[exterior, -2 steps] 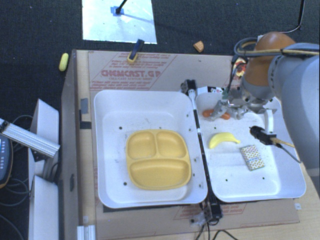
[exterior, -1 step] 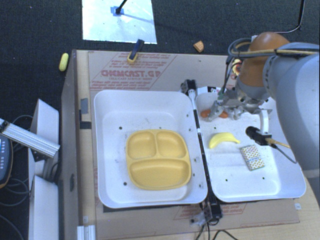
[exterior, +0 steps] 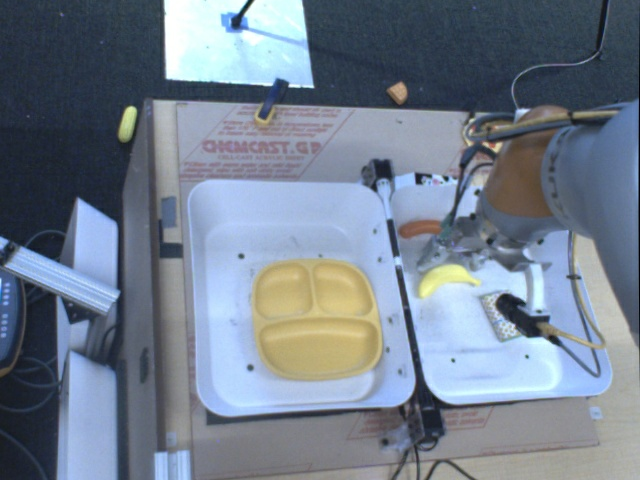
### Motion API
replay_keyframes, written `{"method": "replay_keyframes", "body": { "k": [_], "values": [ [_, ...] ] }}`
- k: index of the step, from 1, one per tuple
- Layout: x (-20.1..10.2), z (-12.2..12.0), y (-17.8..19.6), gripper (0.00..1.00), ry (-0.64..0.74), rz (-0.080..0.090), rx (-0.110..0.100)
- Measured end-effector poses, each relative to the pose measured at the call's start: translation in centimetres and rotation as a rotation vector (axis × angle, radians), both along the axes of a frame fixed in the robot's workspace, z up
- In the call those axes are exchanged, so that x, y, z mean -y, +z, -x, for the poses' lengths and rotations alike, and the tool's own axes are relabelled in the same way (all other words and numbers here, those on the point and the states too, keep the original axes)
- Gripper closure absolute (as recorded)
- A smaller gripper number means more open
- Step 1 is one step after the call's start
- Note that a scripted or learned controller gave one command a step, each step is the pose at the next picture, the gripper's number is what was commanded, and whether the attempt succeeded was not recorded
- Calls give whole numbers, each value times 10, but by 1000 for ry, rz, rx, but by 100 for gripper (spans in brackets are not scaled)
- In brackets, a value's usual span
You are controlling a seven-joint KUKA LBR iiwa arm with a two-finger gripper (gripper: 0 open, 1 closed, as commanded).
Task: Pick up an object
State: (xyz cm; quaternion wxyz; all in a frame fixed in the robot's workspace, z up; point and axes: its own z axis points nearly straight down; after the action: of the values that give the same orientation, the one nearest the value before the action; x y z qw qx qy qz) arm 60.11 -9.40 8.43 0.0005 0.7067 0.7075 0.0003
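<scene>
Yellow divided plastic tray (exterior: 317,318) lies idle; end effector (exterior: 452,246), state unreadable, hovers by curved yellow toy banana (exterior: 447,280), likely light, slick—grip mid-body.

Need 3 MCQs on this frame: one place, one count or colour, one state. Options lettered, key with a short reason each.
1. Where does the banana lie?
A. in the right bin
B. in the left bin
C. on the floor

2. How many compartments has the yellow tray?
A. two
B. three
C. five

3. How does the tray stand?
A. flat on the left bin's floor, nothing in it
B. leaning on the bin wall
C. upside down

Key: 1 A, the banana rests right of the divider, just below the gripper. 2 B, two small wells above one wide one. 3 A, it lies level, wells up and bare.
</scene>
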Motion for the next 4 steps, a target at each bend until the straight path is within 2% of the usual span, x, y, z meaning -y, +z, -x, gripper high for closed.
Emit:
{"method": "replay_keyframes", "body": {
  "k": [1, 2, 3, 4],
  "values": [
    [4, -59, 0, 0, 3, 2, -15],
    [-10, -8, 0, 0, 0, 0, 1],
    [-5, -68, 1, 0, 3, 0, 2],
    [-5, -69, 12, 100, 6, 1, 6]
  ]
}}
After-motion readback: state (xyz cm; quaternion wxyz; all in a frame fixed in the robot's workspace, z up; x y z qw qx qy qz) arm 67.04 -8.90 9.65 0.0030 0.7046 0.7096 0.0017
